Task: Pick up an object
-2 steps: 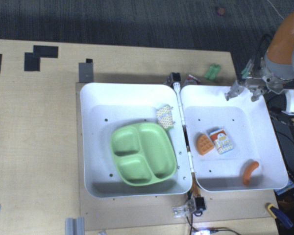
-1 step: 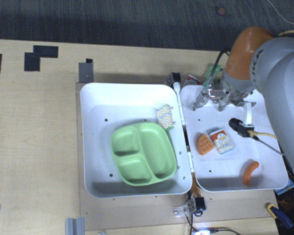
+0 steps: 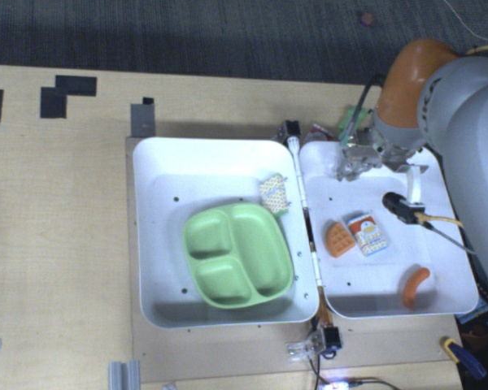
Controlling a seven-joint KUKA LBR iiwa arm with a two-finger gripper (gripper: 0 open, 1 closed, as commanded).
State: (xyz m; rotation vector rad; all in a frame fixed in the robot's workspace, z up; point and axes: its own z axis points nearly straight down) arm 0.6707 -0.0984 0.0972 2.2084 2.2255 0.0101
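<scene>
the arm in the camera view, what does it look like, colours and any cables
The arm has bulky, rounded light grey casings, with a glossy orange band above the wrist. Below it sits a smaller grey metal gripper assembly. A thin dark cable and green wiring run along the wrist towards the gripper. No lettering or markings are legible.

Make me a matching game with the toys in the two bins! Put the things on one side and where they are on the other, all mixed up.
Things:
1. green tray
2. sausage
3. waffle
4. patterned cloth

Places:
A. right bin, near the front right corner
B. left bin, at the far right side by the divider
C. left bin, filling the middle
D. right bin, beside the small carton

Pairs: 1-C, 2-A, 3-D, 4-B
</scene>
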